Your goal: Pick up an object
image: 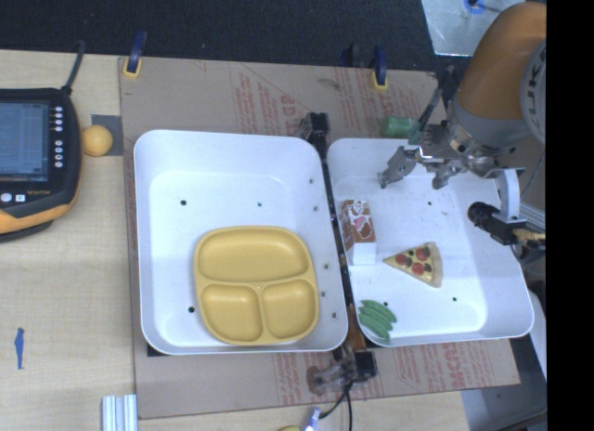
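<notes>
We note the hand [418, 165] open and empty, poised high in the right bin [483, 318], the pizza slice [415, 264] below and apart from it, so approach stage: next, drop squarely over the slice before closing.

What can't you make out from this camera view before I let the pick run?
- End effector: small against the white bin; whether anything sits between its fingers cannot be told.
- Packet by the right bin's left wall: print too small to read.
- Green toy: lies on the bin's near rim; its type is unclear.
- Green item behind the right bin: partly hidden by the arm.
- Pendant: cut off by the left edge.
</notes>
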